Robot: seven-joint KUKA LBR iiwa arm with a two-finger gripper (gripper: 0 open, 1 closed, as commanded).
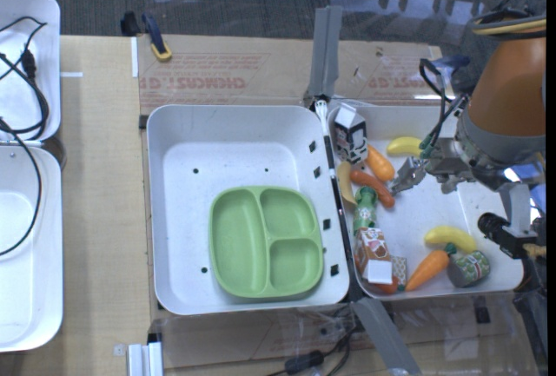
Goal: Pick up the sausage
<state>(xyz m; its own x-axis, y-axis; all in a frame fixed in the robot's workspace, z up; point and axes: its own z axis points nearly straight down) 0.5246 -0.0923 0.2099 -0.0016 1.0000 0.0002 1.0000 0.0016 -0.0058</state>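
Lying in the right bin (499, 283), the sausage (373, 187) is a slim reddish-orange piece set at a slant against the left wall, just beside a carrot (380, 163) above it and a green bottle (365, 214) below. The gripper (407, 178) hangs right at the sausage's right end, its 2 fingers spread apart with nothing between them; whether a tip already touches the toy I cannot tell.

By its look it is a plastic play-food piece (smooth and glossy), so I judge it light, fairly stiff and somewhat slippery, and unlikely to be harmed by a firm squeeze. Its round section could make it roll or squirt out of a pinch taken near either tapered end. The best hold seems to be across the middle of its length, fingers closing over the narrow width, square to its long line.

Crowding is the main trouble: the carrot lies almost parallel and close, so a finger coming down on that side could catch it instead. The left bin (174, 218) holds a green divided plate (265, 241), well apart from all this.
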